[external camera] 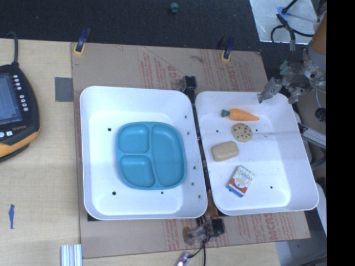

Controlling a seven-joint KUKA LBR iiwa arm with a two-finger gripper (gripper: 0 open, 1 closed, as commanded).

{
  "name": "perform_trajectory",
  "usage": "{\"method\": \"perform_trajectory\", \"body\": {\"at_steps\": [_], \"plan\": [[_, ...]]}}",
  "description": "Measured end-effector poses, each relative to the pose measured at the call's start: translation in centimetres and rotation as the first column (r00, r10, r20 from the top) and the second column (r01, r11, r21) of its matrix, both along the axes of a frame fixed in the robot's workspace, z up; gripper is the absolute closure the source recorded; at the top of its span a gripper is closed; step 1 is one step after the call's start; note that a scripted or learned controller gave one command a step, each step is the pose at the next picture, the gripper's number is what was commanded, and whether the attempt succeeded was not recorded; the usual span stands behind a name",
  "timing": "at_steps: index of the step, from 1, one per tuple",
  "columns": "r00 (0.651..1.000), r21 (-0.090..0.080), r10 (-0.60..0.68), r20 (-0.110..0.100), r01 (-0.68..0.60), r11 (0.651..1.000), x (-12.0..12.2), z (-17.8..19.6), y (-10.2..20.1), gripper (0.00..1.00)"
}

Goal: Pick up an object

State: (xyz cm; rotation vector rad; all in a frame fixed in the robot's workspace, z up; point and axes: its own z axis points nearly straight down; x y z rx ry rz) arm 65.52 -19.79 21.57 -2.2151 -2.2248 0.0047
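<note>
Nearest me, carton, bar, cookie and carrot lie loose in the right bin, ready for picking, while the gripper hovers at its far corner, seemingly spread, pinching nothing.

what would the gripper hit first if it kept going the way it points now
Probably the carrot. The gripper sits at the far right corner of the right bin, aimed down and leftward, and the carrot lies nearest along that line. Its height is unclear, so it might touch the bin floor first.
</note>
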Motion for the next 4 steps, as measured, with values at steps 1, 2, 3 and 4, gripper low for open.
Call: {"method": "perform_trajectory", "body": {"at_steps": [1, 2, 3, 4], "plan": [[1.0, 0.001, 0.002, -0.007, -0.002, 1.0, -0.1, -12.6, 2.4, 0.0], [1.0, 0.0, 0.003, -0.003, -0.003, 1.0, 0.1, -12.4, 5.0, 0.0], [1.0, 0.0, 0.003, -0.005, -0.003, 1.0, 0.0, -12.4, 6.4, 0.0], [1.0, 0.0, -0.002, 0.002, 0.002, 1.0, 0.1, -12.4, 4.3, 0.0]]}}
